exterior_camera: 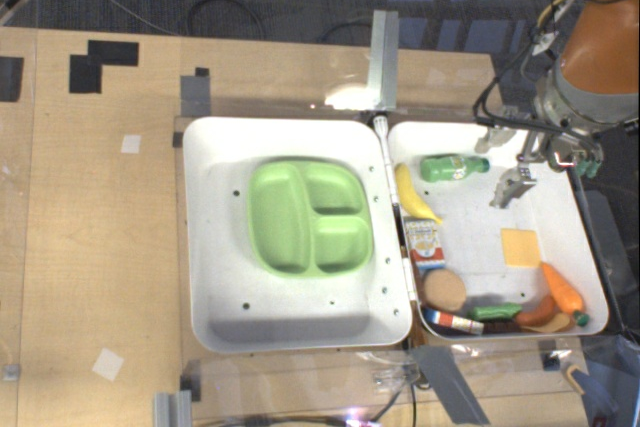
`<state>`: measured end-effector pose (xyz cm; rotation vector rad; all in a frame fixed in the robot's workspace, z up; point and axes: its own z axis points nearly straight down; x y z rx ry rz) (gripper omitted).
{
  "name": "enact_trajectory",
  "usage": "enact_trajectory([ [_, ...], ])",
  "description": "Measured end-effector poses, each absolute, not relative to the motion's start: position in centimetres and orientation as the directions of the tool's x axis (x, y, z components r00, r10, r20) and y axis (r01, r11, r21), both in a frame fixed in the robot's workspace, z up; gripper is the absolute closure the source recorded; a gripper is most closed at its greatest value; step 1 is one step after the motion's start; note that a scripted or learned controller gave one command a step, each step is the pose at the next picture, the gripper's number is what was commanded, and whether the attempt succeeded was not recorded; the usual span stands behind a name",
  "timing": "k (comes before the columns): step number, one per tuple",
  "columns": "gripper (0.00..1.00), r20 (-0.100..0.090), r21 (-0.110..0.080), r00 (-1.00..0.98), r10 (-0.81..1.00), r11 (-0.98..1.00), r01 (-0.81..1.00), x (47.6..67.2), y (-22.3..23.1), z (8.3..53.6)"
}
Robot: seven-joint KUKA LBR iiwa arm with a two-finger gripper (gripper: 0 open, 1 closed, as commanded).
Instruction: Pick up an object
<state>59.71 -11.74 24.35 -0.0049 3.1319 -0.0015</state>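
Note:
The right bin point(590, 245) holds several items: a green bottle point(452, 167) lying at the back, a yellow banana point(413, 195) along the left wall, a small printed carton point(425, 243), a yellow cheese slice point(521, 246), an orange carrot point(562, 287), a round brown bun point(445, 290), and a red and blue marker point(455, 320) beside a green pen-like piece point(500, 312). My gripper point(545, 177) hangs over the bin's back right part, open with nothing between its fingers. It is right of the bottle and behind the cheese slice.
The left bin point(215, 315) carries a green divided plate point(310, 217). A metal divider post point(384, 65) stands behind the seam between the bins. Black cables point(500, 85) loop beside the arm's orange band point(600, 50). Wooden bench surrounds the bins.

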Motion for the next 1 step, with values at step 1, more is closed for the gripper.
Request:
enact_trajectory([
  [1, 0.0, 0.003, 0.002, -0.998, -0.065, 0.998, -0.065, 54.68, -13.07, 12.62],
])
